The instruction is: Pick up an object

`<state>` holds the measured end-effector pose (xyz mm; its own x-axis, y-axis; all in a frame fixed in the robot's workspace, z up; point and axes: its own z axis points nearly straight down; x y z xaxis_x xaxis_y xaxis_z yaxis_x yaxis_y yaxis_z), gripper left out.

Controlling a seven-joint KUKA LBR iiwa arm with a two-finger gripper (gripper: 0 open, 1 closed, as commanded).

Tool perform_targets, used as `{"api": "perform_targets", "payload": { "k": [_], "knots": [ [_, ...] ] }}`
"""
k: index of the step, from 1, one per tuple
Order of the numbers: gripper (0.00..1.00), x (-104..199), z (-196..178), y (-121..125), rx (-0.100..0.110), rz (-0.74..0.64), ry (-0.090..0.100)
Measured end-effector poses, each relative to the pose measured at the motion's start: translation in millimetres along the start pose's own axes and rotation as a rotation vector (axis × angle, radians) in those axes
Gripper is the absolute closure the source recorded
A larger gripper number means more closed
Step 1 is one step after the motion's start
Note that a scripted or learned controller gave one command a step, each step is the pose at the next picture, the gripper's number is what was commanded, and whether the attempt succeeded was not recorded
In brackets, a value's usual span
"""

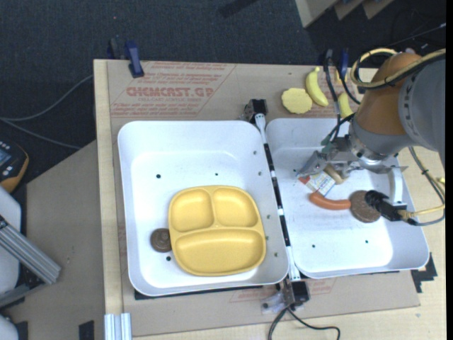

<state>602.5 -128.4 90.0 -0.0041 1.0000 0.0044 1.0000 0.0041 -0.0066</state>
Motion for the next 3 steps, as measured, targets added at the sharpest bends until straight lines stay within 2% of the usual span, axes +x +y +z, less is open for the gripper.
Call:
{"api": "perform_targets", "payload": {
  "k": [1, 2, 3],
  "knots": [
    [1.00, -4.6, -18.2, 3.3, -0.013, 0.004, -0.006],
    [0.00, -4.5, -17.4, 3.0, -0.012, 0.004, -0.006],
    [0.00, -30.9, -22.0, -11.2, -0.005, 0.007, -0.005]
  ]
}}
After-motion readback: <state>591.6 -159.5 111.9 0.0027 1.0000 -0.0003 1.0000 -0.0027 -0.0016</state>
